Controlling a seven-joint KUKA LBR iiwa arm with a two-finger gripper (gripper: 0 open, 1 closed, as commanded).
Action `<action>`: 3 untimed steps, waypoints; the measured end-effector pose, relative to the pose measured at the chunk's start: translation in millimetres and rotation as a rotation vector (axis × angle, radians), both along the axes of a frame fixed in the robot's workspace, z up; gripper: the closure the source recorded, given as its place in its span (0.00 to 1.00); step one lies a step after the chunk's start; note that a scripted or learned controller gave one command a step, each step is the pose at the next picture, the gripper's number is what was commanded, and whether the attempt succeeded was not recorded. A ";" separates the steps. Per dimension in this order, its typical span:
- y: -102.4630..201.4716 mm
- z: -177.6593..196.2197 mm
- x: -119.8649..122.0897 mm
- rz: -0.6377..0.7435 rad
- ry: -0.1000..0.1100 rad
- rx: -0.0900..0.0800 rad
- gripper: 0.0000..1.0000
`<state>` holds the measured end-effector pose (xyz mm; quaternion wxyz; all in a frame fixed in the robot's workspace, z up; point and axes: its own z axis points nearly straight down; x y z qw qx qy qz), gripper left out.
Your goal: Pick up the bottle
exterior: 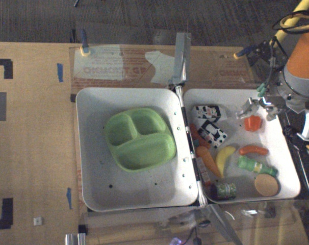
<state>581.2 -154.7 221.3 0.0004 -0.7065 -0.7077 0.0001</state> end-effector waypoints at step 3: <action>-61.8 -123.3 -90.9 0.054 -0.013 0.002 1.00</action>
